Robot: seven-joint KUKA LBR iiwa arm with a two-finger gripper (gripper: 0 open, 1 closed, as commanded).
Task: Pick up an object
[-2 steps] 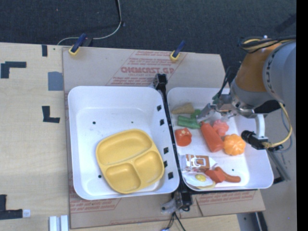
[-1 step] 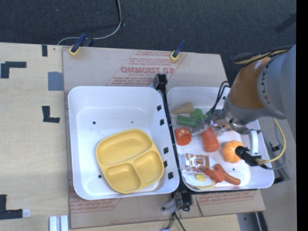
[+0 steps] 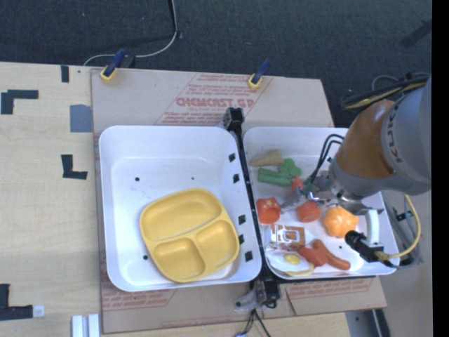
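Note:
The right bin (image 3: 351, 135) holds several toy foods. There is a green vegetable (image 3: 280, 173), a beige piece (image 3: 266, 159), a red tomato (image 3: 268, 210) and a smaller red piece (image 3: 309, 212). With them lie an orange fruit (image 3: 340, 221), a red sausage (image 3: 327, 254), a fried egg (image 3: 290, 262) and a small white-and-red packet (image 3: 287, 236). My gripper (image 3: 306, 194) is low in the middle of this bin, just above the smaller red piece and right of the green vegetable. The wrist hides much of it.
The left bin (image 3: 126, 153) holds a yellow divided plate (image 3: 188, 234) toward its front. A black divider clip (image 3: 233, 121) sits where the two bins meet. The arm's grey and orange body (image 3: 372, 146) covers the right bin's far right side.

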